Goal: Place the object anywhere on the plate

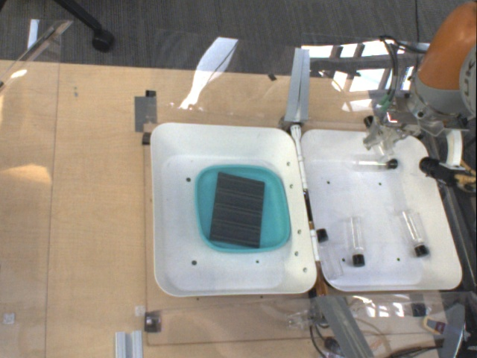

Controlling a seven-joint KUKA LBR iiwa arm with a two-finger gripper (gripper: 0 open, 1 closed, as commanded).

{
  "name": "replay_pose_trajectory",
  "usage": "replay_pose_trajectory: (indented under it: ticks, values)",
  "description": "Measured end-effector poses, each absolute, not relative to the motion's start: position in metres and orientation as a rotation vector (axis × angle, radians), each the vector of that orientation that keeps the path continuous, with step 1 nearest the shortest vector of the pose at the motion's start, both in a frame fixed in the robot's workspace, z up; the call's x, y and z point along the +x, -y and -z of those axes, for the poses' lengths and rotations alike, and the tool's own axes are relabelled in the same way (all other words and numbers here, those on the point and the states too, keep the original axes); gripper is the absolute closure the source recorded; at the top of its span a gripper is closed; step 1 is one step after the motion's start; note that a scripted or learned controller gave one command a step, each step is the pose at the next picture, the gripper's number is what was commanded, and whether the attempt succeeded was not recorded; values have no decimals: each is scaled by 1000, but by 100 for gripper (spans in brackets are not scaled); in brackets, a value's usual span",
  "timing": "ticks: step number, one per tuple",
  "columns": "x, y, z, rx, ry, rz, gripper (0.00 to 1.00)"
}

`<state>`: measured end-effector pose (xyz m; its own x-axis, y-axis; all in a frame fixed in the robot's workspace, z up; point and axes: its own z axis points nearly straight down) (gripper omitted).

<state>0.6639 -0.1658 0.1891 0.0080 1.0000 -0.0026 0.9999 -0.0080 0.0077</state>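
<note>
Object: dark grey ribbed block (238, 209), lying flat, slightly tilted, centre-left of the frame.
Object position: on the plate (277, 226), inside its rim, teal showing on all sides of the block.
Plate: teal, rounded square, resting in the middle of the left bin (173, 259).
Left bin: white, shallow, rounded corners, centre of the frame; its right edge lies just beside the right bin (440, 271).
Right bin: white, right of centre; three clear tubes with dark caps lie in it.
Tube 1 (355, 239): lower middle of the right bin, cap toward the bottom of the frame.
Tube 2 (414, 234): lower right of the right bin, well apart from tube 1.
Tube 3 (376, 164): upper part of the right bin, lying crosswise, just below the gripper.
Gripper (383, 134): upper right of the frame, over the top edge of the right bin, well apart from the block; pincer state cannot be judged, glare and cables obscure it.
Arm (447, 58): orange band at the upper right corner.
Bench (74, 222): pale wood, under a clear sheet.
</note>
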Motion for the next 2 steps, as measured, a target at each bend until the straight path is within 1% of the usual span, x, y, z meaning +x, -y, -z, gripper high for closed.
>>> replay_pose_trajectory:
  ticks: [1,2]
  values:
    - [595,105,-179,2137,-2298,-5,100]
    - [592,48,-185,2081,-2350,-6,100]
